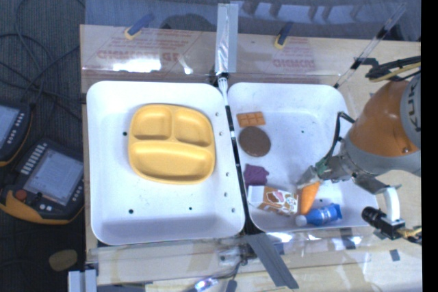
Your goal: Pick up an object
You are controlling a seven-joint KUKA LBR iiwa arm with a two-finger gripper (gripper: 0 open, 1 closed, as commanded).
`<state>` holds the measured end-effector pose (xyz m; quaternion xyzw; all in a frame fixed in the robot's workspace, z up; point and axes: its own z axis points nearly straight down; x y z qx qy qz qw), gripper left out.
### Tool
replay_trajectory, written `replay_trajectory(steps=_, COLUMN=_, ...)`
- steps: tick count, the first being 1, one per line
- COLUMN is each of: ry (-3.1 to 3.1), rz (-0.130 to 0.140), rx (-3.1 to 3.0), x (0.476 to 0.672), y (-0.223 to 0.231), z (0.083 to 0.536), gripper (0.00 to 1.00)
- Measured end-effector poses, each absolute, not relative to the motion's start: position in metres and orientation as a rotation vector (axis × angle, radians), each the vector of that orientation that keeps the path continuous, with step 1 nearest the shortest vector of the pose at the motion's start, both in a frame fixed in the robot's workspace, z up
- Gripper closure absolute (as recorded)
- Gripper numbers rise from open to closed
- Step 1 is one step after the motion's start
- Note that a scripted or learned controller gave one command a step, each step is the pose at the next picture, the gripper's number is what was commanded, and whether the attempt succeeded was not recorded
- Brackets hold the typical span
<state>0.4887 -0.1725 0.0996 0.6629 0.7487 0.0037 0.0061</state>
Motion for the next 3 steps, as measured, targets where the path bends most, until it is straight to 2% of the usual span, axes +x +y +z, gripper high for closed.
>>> replay_trajectory(steps=1, ry=2.463, rz=-0.002, rx=1.954, x=0.496, y=-0.066, z=0.192, gripper=1.0)
replay_trajectory(steps=2, ry=2.649, rz=0.007, rx=1.672, x=0.498, y=-0.121, z=0.12, gripper=1.0)
replay_trajectory(steps=3, ry=2.737, rz=0.008, rx=1.507, x=0.522, y=-0.151, z=0.092, gripper=1.0)
